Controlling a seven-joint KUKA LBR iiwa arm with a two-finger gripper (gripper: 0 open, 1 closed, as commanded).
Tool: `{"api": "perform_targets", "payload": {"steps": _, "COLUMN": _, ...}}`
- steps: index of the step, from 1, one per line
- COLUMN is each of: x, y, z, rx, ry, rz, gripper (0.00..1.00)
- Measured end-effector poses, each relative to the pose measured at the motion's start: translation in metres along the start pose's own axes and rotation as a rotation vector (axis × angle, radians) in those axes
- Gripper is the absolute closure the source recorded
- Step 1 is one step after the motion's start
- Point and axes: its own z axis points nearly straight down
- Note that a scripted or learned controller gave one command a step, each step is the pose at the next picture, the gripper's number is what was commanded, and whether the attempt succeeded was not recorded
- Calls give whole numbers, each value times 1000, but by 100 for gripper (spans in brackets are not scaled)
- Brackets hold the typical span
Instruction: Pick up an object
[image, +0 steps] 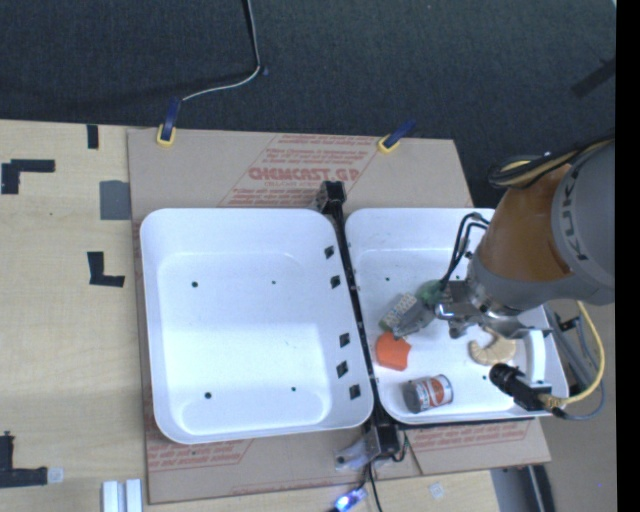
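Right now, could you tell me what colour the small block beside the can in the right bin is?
Orange. The block shows in the camera view, just up-left of the can.

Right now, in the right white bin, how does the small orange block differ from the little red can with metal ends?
The small orange block is one plain colour with flat angular faces; the little red can with metal ends is round, with silvery ends and a red label. The block lies nearer the divider between the bins, the can nearer the bin's front edge. The can lies on its side. Both rest in the right white bin, apart from each other.
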Motion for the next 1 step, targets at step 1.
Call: {"api": "perform_targets", "payload": {"steps": 1, "x": 4, "y": 0, "z": -11, "rx": 0, "ry": 3, "rz": -5, "gripper": 100}}
